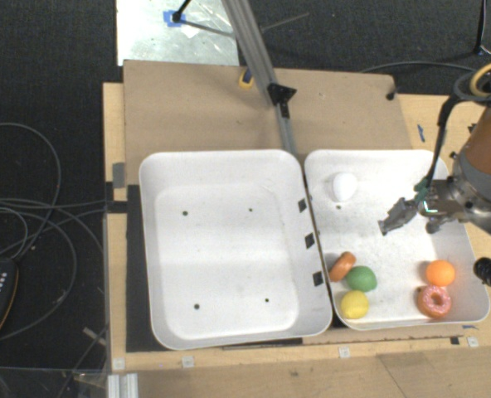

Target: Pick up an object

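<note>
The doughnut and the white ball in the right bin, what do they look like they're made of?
The doughnut looks like moulded plastic or rubber: pink icing with an even colour and a smooth edge, probably a toy. The white ball looks smooth and matte, with no visible seam or sheen; plastic or foam, too small to tell which.

Evenly and brightly lit from above, with soft, short shadows under the small objects in the right bin [478, 305]. Slightly overexposed on both white bins, washing out the white ball [343, 186]. Strong glare on the pale floor patch [175, 19] at upper left. Mildly soft and grainy throughout.
</note>
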Controlling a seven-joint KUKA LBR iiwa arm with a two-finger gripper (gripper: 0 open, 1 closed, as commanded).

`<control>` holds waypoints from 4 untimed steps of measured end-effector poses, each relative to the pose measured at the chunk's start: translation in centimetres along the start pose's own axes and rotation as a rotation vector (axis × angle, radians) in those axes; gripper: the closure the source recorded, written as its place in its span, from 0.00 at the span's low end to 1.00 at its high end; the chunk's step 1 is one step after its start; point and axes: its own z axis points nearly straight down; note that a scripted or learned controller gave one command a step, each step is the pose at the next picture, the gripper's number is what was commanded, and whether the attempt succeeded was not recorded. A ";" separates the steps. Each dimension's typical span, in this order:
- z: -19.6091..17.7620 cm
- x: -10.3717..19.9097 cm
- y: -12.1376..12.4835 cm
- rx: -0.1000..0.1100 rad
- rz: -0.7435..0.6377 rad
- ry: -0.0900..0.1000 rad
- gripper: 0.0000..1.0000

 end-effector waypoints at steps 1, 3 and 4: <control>-0.2 0.0 0.1 -0.004 0.003 -0.001 0.00; 10.3 0.3 0.3 0.003 0.006 0.001 0.00; 14.4 0.4 0.5 -0.003 0.007 -0.002 0.00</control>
